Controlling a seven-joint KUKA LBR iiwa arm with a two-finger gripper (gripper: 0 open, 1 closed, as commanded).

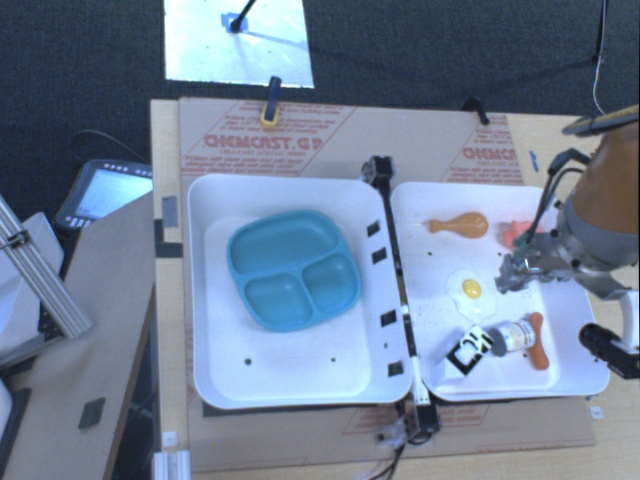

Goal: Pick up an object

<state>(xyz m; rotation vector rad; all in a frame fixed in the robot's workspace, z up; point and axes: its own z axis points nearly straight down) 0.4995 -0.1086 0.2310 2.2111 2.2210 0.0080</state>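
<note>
In the right bin (pixel 430 203) lie a brown toy drumstick (pixel 461 226), a fried-egg toy (pixel 470 289), a pinkish-red item (pixel 515 231) by the arm, a small bottle with a black-and-white label (pixel 492 343), and an orange carrot-like piece (pixel 539 342). My gripper (pixel 512 273) hangs over the right part of that bin, just right of the egg and above the bottle. Nothing shows between its tips.
The left bin (pixel 215 268) holds a blue divided plate (pixel 292 268). A black clip strip (pixel 388 268) runs between the bins. Cardboard (pixel 300 138) lies under both, with a yellow clamp (pixel 270 116) at the back. A tablet (pixel 100 196) and metal rail (pixel 40 268) stand at the left.
</note>
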